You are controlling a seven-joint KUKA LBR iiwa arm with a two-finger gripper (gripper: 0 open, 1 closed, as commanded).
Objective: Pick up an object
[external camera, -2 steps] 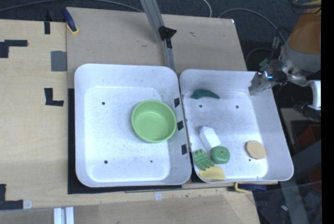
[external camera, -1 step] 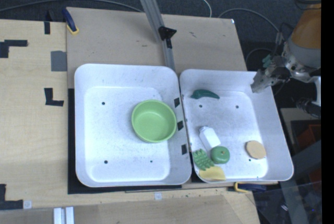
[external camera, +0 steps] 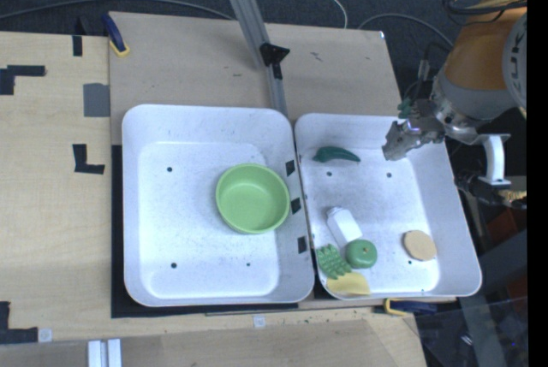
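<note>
My gripper (external camera: pixel 396 145) hangs over the far right part of the right bin (external camera: pixel 445 194), its fingers pointing left and down. Nothing shows between them. To its left lies a dark green curved piece (external camera: pixel 336 155). Nearer the front of that bin lie a white cylinder (external camera: pixel 344 226), a green round knob (external camera: pixel 361 253), a green ridged piece (external camera: pixel 330 260), a yellow piece (external camera: pixel 354 283) and a tan disc (external camera: pixel 419 245).
A light green bowl (external camera: pixel 252 198) sits in the left bin (external camera: pixel 154 186). A grey pole (external camera: pixel 244 2) slants across the bench behind the bins. Cables run along the dark floor at the back.
</note>
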